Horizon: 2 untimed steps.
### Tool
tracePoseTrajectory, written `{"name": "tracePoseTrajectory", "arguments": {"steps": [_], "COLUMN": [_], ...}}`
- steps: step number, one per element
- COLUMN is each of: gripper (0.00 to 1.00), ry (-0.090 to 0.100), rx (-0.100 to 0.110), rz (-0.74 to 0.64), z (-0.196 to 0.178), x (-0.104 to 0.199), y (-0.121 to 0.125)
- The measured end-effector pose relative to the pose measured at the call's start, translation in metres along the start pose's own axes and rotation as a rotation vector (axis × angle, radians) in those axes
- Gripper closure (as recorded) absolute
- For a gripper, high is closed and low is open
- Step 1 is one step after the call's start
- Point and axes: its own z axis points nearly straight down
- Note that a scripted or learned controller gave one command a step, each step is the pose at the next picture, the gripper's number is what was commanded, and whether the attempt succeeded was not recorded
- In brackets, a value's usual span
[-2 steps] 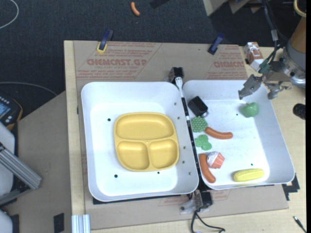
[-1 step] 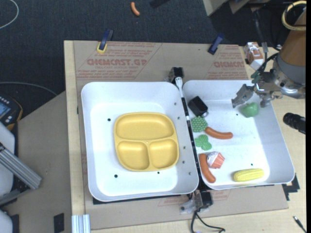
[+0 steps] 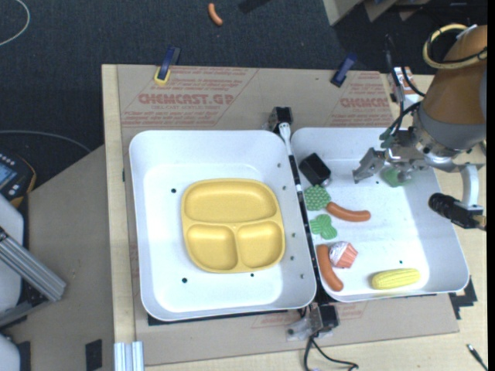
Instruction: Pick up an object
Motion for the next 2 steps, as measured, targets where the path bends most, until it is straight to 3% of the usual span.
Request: {"name": "tracePoseTrajectory", "arguments": {"steps": [1, 2], "gripper": [0.00, 0.00], "ry": [0.000, 0.000], "rx": [0.001, 0.000], "rz": [0.001, 0.001], "z": [0.063, 0.100], "x": [-0.003, -0.002], "y": [0.003, 0.002]}}
